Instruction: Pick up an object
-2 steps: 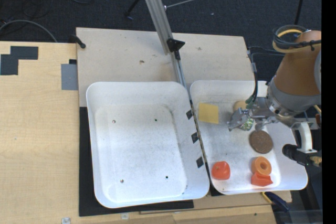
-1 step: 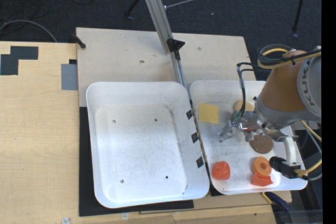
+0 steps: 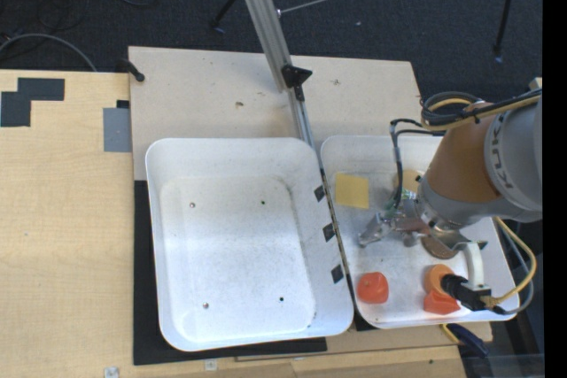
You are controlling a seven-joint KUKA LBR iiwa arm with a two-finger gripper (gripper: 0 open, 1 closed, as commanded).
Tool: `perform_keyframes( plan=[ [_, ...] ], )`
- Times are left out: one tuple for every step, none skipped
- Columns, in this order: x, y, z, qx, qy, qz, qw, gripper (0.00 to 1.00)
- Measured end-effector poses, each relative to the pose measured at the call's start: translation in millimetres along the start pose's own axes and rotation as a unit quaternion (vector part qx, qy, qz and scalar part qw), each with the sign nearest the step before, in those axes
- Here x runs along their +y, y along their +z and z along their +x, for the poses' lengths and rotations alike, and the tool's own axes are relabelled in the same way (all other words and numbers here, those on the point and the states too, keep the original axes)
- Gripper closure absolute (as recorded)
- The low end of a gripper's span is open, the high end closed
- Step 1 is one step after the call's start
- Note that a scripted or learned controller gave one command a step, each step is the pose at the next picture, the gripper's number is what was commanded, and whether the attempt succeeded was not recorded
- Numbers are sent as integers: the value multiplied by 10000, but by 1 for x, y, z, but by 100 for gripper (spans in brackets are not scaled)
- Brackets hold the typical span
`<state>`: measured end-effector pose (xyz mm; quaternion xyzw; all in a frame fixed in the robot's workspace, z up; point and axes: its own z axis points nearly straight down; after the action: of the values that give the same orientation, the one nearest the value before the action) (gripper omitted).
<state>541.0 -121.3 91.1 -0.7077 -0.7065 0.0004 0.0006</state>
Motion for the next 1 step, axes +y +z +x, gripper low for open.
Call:
perform_keyframes(
  plan=[
    [0, -11, -1, 8, 26, 3, 10000, 100]
  ],
)
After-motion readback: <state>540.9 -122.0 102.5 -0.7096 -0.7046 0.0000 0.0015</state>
